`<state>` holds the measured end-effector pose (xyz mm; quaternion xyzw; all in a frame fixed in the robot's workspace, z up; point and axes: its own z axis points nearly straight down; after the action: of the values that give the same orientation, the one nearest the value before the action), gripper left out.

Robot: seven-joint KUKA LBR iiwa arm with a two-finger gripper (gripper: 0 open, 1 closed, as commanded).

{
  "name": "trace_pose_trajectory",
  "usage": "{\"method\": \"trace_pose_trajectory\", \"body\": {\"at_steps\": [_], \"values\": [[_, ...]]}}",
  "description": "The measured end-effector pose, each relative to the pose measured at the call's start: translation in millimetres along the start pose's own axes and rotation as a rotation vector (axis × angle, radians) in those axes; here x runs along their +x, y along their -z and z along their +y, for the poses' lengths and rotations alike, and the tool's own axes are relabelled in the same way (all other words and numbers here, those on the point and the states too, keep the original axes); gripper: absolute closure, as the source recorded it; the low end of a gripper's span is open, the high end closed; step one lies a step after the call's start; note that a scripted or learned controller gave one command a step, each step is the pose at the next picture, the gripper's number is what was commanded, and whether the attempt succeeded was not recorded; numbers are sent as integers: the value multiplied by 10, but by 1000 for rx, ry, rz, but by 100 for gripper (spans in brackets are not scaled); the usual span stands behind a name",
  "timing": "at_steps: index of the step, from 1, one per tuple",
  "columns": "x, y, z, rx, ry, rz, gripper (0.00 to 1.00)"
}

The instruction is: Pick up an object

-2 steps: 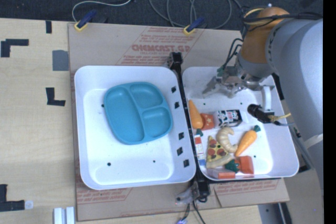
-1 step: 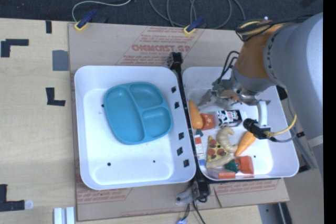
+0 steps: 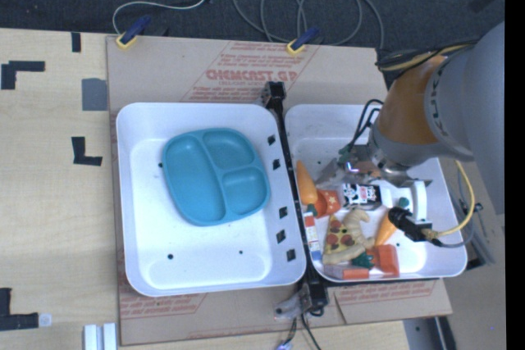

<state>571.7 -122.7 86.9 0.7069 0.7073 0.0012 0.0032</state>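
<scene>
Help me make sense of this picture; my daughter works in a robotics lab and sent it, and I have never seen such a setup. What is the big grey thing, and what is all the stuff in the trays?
The big grey shape with the orange band is a robot arm, reaching in from the right. The camera is fixed above the bench and looks down at a slant. On the bench sit two shallow white bins side by side. The left bin holds a blue divided plate. The right bin holds a heap of small toys: an orange carrot-like piece, a toy pizza slice and other bits too jumbled to name. At the arm's end is its pincer, the grasping part, lowered among the toys. Whether it has hold of anything cannot be made out from this picture. Its job is to pick up one object.
</scene>
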Motion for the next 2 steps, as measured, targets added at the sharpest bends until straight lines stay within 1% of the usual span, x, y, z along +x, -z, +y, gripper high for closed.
{"method": "trace_pose_trajectory", "body": {"at_steps": [1,2], "values": [[-522,267,-116,6,-1,2,0],[-513,360,-111,7,0,3,100]]}}
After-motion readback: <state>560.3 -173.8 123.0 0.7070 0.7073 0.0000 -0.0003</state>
